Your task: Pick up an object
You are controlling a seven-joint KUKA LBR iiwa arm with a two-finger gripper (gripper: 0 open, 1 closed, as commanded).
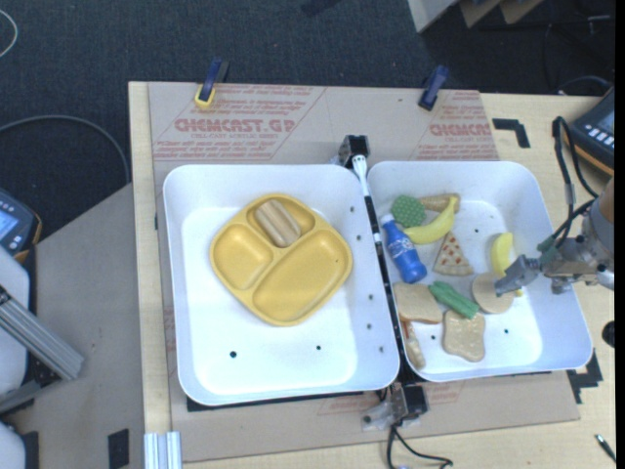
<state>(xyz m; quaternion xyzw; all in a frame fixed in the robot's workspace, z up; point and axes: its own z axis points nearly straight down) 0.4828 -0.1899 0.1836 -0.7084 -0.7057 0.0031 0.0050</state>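
**Gripper low at right bin's 3 o'clock rim; no object secured**

The gripper [515, 279] reaches in from the right and sits low over the right bin [547, 345], at about 3 o'clock of its floor. Whether the jaws are spread or pressed together cannot be told at this size; nothing is seen between them. Their tip lies just beside a round tan disc [488, 297], likely a toy cookie, with a small yellow lemon [501, 251] near at 12 o'clock of it. Judged so, the disc or the lemon is the intended pick.

The candidates are loosely scattered in this bin, as suits a picking trial: a curved banana [437, 223], a knobbly green broccoli piece [408, 210], a blue bottle [401, 250] lying on its side, a triangular pizza slice [451, 255], a green pepper-like piece [454, 299], and flat toast slices [464, 336]. All appear to be smooth moulded plastic.

The left bin [210, 360] carries a yellow divided plate [293, 286], glossy, with a hot dog [276, 222] in its 12 o'clock compartment. Both bins rest on a cardboard-covered desk [322, 115], clamped at its far edge.
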